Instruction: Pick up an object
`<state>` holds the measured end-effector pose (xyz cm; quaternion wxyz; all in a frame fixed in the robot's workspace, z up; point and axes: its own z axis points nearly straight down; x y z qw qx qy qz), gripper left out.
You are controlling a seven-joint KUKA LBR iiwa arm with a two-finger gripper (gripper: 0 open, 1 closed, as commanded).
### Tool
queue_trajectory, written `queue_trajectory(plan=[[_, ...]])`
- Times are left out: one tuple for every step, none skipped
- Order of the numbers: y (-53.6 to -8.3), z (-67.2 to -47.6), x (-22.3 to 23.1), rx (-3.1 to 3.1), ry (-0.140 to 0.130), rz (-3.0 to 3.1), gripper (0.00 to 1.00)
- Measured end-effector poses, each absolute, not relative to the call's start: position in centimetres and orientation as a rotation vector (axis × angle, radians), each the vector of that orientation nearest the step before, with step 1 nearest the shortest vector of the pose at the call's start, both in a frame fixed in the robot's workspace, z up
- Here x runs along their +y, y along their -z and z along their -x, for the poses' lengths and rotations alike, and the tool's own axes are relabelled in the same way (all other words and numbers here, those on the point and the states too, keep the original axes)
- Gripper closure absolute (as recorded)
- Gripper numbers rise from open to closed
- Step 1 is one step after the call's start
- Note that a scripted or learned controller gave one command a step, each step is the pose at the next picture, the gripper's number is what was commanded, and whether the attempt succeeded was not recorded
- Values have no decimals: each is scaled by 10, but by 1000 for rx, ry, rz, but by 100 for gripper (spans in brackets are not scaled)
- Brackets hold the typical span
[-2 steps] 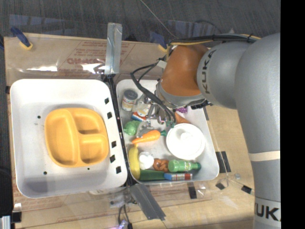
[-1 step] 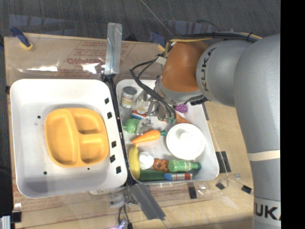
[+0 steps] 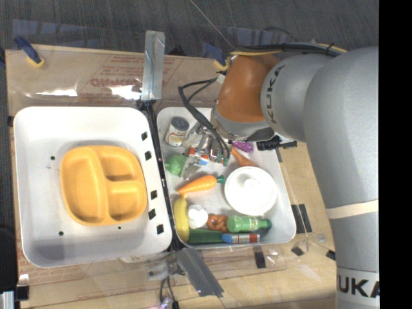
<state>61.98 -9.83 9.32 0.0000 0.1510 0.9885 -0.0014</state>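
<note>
Arm (image 3: pixel 322 102) comes in from the right of the camera view, grey casing with the orange band (image 3: pixel 241 92) above the wrist, reaching down into the right shallow white bin (image 3: pixel 283 201). End effector (image 3: pixel 205 148) sits low over the upper middle of that bin, amid cables and clutter; I cannot tell its state from here, and I see nothing clearly caught in it.

Right bin contents as I read them: small round jar with a metal lid (image 3: pixel 177 132) in the upper left corner, just left of the end effector. Small green lumpy item (image 3: pixel 174 166) below the jar, against the left wall. Orange plastic carrot (image 3: pixel 197 185) lies slanted in the middle, just below the end effector, its tip near the round white bowl-like dish (image 3: pixel 250 189) on the right side. Yellow banana (image 3: pixel 181 219) runs along the lower left wall, with a small white item (image 3: pixel 197 217) just beside it. Green plastic bottle (image 3: pixel 248 224) lies on its side below the dish. Long dark green item (image 3: pixel 206 237) lies along the bottom wall, with a red-and-blue marker-like stick (image 3: pixel 241 239) at its right.

Left shallow white bin (image 3: pixel 32 237) holds a yellow divided plastic tray (image 3: pixel 103 184), roughly centred, flat on the floor of the bin.

Both bins sit side by side on the desk (image 3: pixel 77 76), which is covered in brown board.
</note>
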Motion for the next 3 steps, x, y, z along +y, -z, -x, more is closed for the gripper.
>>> queue_trajectory(plan=[[-92,-596,-94,3062,0,-713,0],[-102,-597,-93,3063,0,-703,100],[-102,-597,-93,3064,0,-701,0]])
